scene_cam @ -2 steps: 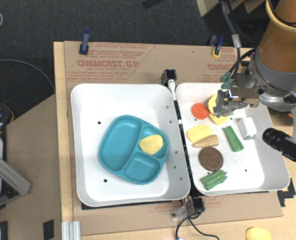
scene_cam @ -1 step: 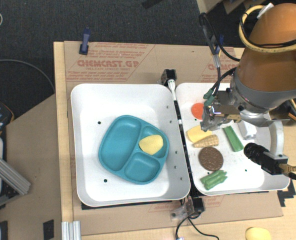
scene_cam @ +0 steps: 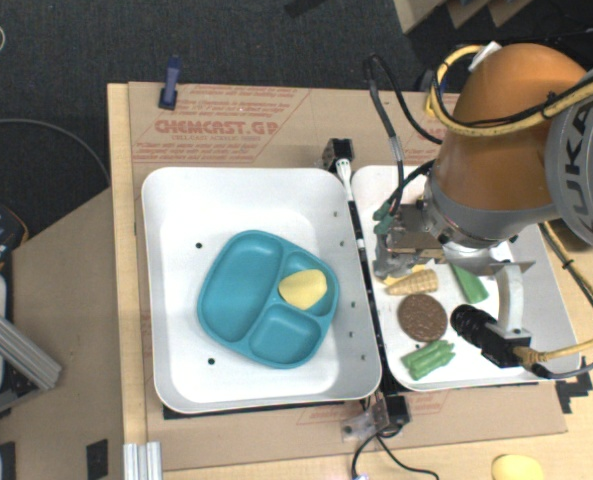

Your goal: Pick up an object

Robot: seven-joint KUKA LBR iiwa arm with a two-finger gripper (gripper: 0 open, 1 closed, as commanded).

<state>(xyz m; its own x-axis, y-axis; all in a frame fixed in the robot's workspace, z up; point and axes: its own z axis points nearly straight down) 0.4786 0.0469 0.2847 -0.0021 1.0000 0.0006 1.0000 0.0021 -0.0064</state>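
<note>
The gripper (scene_cam: pixel 404 256) is positioned low over the right bin (scene_cam: pixel 392 336), close to that bin's wall on the side away from the arm. Its state cannot be determined: the wrist housing and cabling obscure it. No object is visibly held. The nearest object is the cone (scene_cam: pixel 414 283), which lies directly at the gripper tip on the camera side, touching it or nearly so; actual contact cannot be confirmed. Just beyond the cone, further from the gripper, lies the brown disc (scene_cam: pixel 422 317). A green stick (scene_cam: pixel 470 284) lies beside the cone on the arm side, partly under the wrist. A green pod (scene_cam: pixel 428 358) lies past the disc, the farthest object from the gripper within this bin. Across the dividing wall, well apart from the gripper, the left bin (scene_cam: pixel 176 268) holds a teal plate (scene_cam: pixel 241 288) with a yellow piece (scene_cam: pixel 303 288) in the compartment nearest the gripper. Task status: approach appears complete, with the cone as the probable target. Grasp and lift are not yet evident; every object rests on a bin floor or the plate. Outstanding steps: secure one object, then raise it clear.
</note>
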